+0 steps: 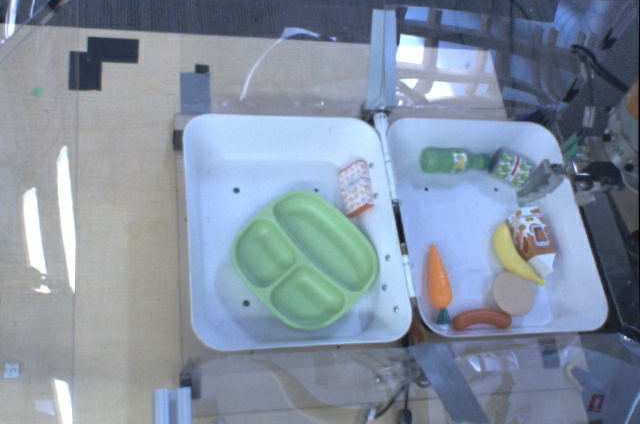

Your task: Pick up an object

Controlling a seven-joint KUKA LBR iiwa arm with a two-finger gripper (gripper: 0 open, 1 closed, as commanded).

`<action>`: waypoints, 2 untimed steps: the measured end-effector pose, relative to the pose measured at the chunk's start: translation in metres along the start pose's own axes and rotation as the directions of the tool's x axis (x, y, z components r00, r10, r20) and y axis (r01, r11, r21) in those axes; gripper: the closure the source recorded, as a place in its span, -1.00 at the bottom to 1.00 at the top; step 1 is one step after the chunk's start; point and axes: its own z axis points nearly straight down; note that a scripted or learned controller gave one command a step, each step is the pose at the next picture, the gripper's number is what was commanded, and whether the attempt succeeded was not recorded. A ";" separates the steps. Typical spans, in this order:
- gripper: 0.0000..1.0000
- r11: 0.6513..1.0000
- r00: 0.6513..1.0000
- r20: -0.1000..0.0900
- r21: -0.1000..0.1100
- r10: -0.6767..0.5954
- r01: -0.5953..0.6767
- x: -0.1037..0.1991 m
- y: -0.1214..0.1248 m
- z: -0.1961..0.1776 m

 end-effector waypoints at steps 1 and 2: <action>-1.00 0.996 0.996 0.000 0.000 0.093 -0.093 -0.044 -0.023 0.089; -1.00 0.941 0.941 0.000 -0.002 0.338 -0.338 -0.023 -0.022 0.080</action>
